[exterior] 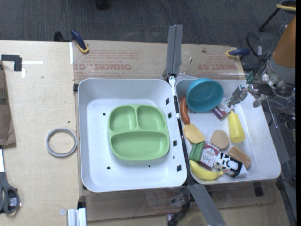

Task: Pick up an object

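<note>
The table (37, 107) is pale wood, with a sheet of brown cardboard (113, 62) along its far side; the red printing on it reads mirrored and I cannot make out the words. Two shallow white bins sit side by side on the table. The left bin (91, 140) holds a light green divided plate (138, 132) with two small sections on the far side and one long section on the near side.

The right bin (261, 149) holds the objects to pick. A blue bowl (204, 94) lies tilted in its far left part. A yellow bottle-shaped item (235, 126) lies to the right of the middle, and a small dark red packet (221, 110) rests between it and the bowl. An orange-red sausage shape (185, 111) runs along the left wall. Nearer lie a tan chip-like piece (194, 134), a round tan biscuit (219, 139), a green item (196, 150), a small printed box (209, 155) whose label is too small to read, a black-and-white carton (229, 164), a brown bread-like piece (240, 157) and a banana (205, 171) at the near left.

The end effector (240, 94) hangs over the far right part of this bin, just right of the bowl. Its fingers look slightly parted, perhaps, and nothing sits between them.

A grey ring (61, 141) lies on the table left of the bins.
</note>
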Controlling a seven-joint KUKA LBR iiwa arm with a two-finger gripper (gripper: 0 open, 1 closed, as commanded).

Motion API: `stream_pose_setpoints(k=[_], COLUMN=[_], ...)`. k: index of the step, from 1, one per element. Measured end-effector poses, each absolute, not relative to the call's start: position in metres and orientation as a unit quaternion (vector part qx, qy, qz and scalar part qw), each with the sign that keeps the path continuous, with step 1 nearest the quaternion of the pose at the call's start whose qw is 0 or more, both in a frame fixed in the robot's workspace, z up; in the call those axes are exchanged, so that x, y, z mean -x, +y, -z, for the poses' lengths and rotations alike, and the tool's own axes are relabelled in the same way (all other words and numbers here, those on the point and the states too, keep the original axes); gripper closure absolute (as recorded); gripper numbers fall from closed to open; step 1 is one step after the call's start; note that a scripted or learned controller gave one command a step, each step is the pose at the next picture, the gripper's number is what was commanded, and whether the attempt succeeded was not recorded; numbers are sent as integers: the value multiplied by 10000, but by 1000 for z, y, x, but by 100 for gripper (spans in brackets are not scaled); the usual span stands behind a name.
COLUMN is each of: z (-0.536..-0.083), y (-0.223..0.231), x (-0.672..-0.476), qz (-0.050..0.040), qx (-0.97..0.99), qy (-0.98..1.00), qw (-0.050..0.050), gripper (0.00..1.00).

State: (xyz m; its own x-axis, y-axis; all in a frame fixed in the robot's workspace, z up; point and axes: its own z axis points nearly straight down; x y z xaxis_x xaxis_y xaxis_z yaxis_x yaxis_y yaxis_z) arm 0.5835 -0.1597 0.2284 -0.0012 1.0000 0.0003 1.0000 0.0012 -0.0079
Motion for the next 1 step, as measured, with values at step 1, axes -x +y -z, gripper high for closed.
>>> stream_pose_setpoints(k=[1], z=[-102], y=[-178], x=[-605], qz=[2], qx=[6898], qy=[-7240], qw=[-9], gripper=[0])
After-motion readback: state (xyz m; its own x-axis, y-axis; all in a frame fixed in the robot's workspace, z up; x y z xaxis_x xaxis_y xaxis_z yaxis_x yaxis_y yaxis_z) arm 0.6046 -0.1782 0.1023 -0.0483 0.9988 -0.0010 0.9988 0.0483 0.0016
